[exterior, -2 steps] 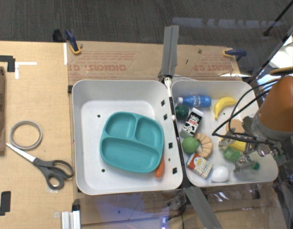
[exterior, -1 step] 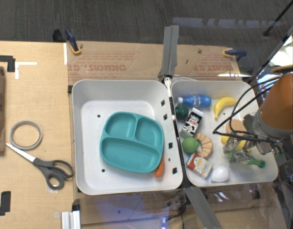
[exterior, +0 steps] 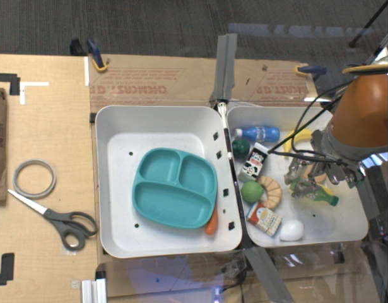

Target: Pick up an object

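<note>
Over at the frame's right, the metal end effector [exterior: 313, 177] hovers above a glossy green bottle [exterior: 318, 195], can't tell its grip.

A robotics lab: white bins [exterior: 111, 137] clamped on a cardboard-covered bench [exterior: 149, 84], with tape roll [exterior: 34, 177] and scissors [exterior: 58, 219].

Divided plastic plate [exterior: 175, 189]: teal.
Plastic carrot [exterior: 211, 223]: orange.
Plastic bottle [exterior: 258, 133]: blue, white cap.
Small carton [exterior: 255, 163]: white with black patches.
Round ball [exterior: 251, 190]: green.
Egg-shaped object [exterior: 291, 230]: white.
Two shallow bins [exterior: 111, 169]: white.
Scissors [exterior: 61, 219]: grey handles.
</note>
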